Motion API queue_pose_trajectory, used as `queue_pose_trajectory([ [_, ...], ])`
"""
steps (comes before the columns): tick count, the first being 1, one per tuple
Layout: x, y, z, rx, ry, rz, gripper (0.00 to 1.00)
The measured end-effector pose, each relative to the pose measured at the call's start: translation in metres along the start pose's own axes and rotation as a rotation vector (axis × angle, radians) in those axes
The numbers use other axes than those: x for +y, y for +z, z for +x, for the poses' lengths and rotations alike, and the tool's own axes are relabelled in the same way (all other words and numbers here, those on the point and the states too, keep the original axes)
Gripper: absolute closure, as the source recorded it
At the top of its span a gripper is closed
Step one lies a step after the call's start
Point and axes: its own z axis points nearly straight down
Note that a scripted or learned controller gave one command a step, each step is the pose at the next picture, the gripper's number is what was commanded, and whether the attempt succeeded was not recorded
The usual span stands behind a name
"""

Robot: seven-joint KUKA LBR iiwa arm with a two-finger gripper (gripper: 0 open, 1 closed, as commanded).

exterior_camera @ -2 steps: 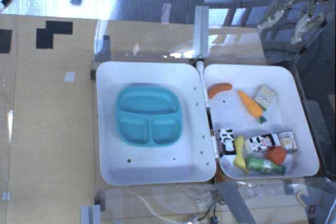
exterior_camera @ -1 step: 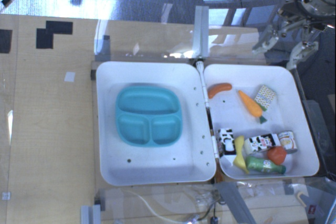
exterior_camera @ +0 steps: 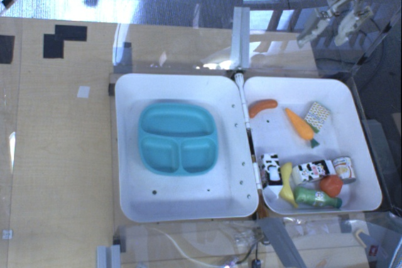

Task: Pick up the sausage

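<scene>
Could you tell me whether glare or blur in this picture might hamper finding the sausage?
Camera view: the sausage is sharp and evenly lit in the right bin; glare sits on the frame above the bins; the gripper at top right looks slightly soft.

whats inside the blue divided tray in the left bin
Nothing shows in the blue tray: all three compartments look bare. The bin floor beneath it is covered. The sausage lies in the right bin.
</scene>
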Motion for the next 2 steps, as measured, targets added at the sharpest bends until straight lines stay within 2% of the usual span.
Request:
queue_pose_trajectory([
  [1, 0.002, 0.000, 0.013, 0.000, -0.248, -0.001, 0.00],
  [2, 0.005, 0.000, 0.040, 0.000, -0.466, -0.001, 0.00],
])
